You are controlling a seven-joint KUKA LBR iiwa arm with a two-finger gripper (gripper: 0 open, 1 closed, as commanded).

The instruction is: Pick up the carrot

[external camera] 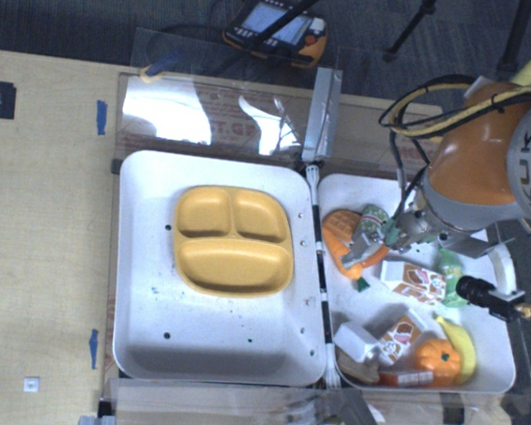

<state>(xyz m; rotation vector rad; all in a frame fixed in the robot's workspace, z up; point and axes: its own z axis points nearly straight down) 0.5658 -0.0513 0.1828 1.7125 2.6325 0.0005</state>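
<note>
Right now the tool (376, 239) sits low in the right bin (503, 373), directly over the carrot (357, 256) by the divider, placed for a grasp; whether it is wide or narrow I cannot tell. Left bin (140, 241) holds a yellow tray (234, 241); carpet beyond the bench (28, 229).

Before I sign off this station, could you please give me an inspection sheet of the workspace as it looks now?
Surface: two white bins; left bin holds a yellow divided tray.
Job's things: carrot in the right bin, at the gripper.
Clutter: banana, small orange fruit, printed cartons.
Grippers: gripper low over the carrot; grasp unclear.
Cables: yellow and black cables loop by the arm.
Surroundings: handheld controller on the floor.
</note>
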